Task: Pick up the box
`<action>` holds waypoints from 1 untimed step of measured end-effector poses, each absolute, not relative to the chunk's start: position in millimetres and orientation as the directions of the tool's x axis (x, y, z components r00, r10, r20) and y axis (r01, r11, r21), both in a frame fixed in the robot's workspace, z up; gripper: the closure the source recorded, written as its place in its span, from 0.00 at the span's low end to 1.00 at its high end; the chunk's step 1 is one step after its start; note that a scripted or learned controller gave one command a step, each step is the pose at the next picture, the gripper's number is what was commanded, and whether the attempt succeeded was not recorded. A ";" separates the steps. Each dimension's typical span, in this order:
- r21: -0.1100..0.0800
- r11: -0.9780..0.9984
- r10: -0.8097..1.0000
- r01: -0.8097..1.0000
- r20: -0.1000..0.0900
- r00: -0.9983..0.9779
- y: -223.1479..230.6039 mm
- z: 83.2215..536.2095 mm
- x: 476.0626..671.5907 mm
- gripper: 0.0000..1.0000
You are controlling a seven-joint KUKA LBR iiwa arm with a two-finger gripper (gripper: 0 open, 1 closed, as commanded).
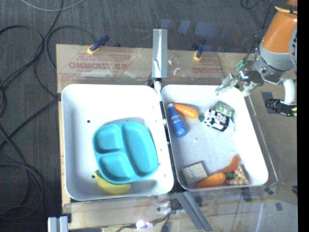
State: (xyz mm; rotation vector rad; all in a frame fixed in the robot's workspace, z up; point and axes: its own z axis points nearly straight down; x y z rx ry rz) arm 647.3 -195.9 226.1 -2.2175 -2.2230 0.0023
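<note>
The box (218,116) is small, with a black-and-white pattern and a green and pink top. It lies in the right bin (253,129), near that bin's far right corner. My gripper (235,84) hangs over the bin's far right rim, just above and to the right of the box, apart from it. Its fingers are open with nothing between them. The grey arm with its orange band (281,33) comes in from the upper right.
The right bin also holds a blue bottle (176,121), a carrot (186,110), a second carrot (211,180), a flat patterned packet (194,172) and a small snack item (237,178). In the left bin a blue divided tray (126,151) lies over a banana (112,186).
</note>
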 end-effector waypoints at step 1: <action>0.035 0.084 0.996 0.996 -0.014 -0.084 -163.6 122.0 603.8 0.00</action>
